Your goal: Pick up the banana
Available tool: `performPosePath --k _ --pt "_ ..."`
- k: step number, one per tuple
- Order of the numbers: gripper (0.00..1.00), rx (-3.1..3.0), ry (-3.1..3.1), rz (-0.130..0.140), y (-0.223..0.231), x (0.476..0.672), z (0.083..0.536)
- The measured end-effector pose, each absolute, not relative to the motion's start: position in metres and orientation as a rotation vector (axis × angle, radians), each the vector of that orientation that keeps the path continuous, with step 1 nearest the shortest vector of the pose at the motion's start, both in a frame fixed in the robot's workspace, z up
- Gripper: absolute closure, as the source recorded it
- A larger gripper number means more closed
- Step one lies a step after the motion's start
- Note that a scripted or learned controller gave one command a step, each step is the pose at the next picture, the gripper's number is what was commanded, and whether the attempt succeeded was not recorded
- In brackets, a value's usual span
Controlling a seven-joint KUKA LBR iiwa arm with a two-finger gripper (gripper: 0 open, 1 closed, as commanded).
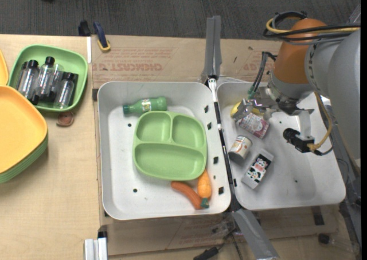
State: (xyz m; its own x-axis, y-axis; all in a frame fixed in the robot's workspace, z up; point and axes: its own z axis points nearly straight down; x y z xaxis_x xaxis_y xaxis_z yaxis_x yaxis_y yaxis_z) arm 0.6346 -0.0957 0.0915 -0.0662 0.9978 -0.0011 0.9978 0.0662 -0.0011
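So your gripper [250, 105] is down in the right bin [304, 184], near its far-left corner, hanging right over a crinkly pink-and-silver snack packet [254, 122]. Honestly you can't tell from this angle how wide it's spread or whether it's got anything, since the wrist and the orange band [298, 46] sit right on top of it. The banana [235, 109] is just a small bit of yellow poking out at the gripper's left edge, close to the divider between the bins, mostly hidden, so you can't say if it's touching the tool or just lying beside it. Nearer you in that same bin there's a small can [240, 147] lying on its side and a black-and-white carton [257, 170] just past it. The left bin [114, 155] has a green divided plate [170, 145] in the middle, a green bottle [145, 105] lying at its far edge, and a carrot [187, 193] plus a small orange piece [204, 185] at its near right corner.
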Motion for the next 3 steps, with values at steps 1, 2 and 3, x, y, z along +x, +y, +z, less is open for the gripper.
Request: performPosePath --k 1,2,3 --pt "0.0 2.283 2.159 -0.004 -0.077 0.583 0.191" --pt "0.0 2.043 2.385 -0.003 -0.096 0.643 0.144" --pt "0.0 2.136 2.302 -0.002 -0.104 0.659 0.146"
